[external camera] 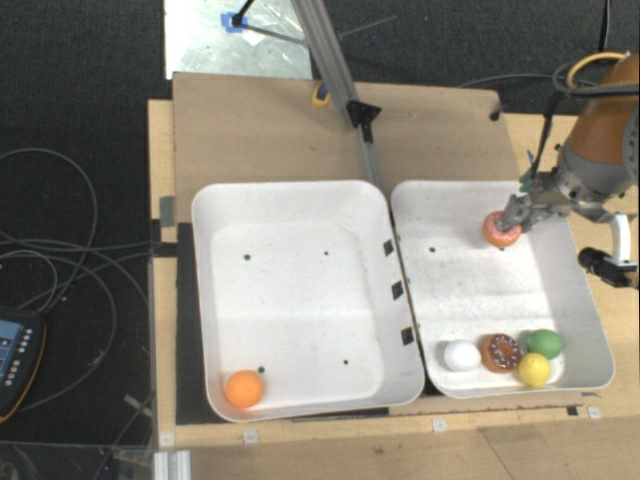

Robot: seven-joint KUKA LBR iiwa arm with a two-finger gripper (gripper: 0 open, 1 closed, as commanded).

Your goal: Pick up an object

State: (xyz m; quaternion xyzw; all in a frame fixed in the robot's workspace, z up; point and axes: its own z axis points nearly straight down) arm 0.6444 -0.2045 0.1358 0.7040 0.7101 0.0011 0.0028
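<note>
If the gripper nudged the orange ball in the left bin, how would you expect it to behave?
The orange ball looks round and smooth, so it would probably roll freely. It sits in the left bin's near corner, so the walls would likely stop it. It seems small, probably light.

Matt white plastic bins [300,203]

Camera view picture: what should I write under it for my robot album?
Robot gripper reaches down onto a pink donut toy in the right bin, while an orange ball waits alone next door.
</note>
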